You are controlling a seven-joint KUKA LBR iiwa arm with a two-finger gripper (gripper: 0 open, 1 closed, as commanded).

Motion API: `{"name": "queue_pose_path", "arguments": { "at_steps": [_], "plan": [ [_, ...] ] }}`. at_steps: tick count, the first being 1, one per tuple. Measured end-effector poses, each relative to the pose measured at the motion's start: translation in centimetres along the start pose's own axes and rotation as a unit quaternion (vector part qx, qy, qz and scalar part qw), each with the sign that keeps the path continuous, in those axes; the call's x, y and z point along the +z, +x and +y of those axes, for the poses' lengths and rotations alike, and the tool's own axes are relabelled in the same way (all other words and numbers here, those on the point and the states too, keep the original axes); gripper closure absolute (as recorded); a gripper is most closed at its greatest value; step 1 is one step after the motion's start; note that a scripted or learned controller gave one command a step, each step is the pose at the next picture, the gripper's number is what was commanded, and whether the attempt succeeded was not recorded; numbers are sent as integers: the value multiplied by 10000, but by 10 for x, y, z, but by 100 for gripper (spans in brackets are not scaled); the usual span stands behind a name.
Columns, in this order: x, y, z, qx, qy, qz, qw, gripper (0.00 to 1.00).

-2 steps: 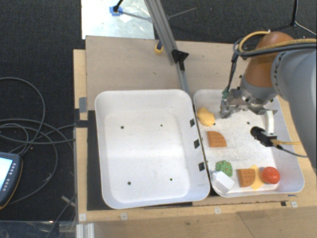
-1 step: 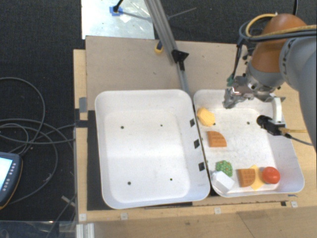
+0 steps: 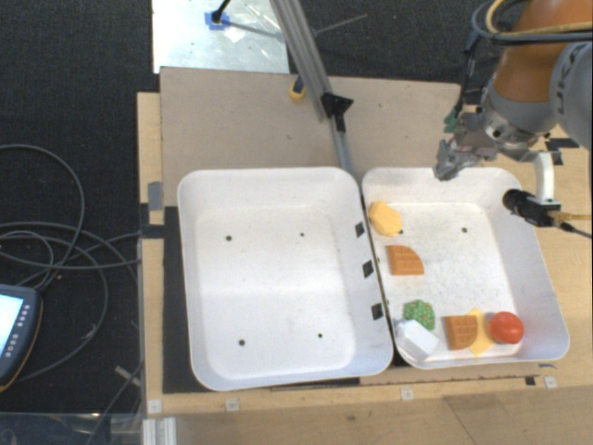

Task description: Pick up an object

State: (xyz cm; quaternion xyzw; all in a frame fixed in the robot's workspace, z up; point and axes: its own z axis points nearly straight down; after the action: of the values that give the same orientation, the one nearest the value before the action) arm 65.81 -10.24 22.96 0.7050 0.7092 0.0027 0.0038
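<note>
step: approach, nothing picked | jaws point(image 3: 448, 169): state cannot tell, above right bin point(image 3: 542, 281) far edge | next: descend onto yellow piece point(image 3: 384, 219)

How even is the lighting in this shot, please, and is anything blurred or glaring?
Camera view: soft, even light; the white bins are bright but keep their detail; glare on the shiny panel at top; the gripper looks slightly soft; the red ball stays sharp.

Six objects in right bin point(image 3: 533, 276), left bin point(image 3: 199, 286) beside it
</note>
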Motion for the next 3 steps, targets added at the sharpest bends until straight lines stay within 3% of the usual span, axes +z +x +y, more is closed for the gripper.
{"name": "queue_pose_path", "arguments": {
  "at_steps": [1, 3],
  "plan": [
    [-55, 0, 2, -1, 2, 1, 10000, 100],
    [-35, 101, 13, -25, 31, 18, 10000, 100]
  ]
}}
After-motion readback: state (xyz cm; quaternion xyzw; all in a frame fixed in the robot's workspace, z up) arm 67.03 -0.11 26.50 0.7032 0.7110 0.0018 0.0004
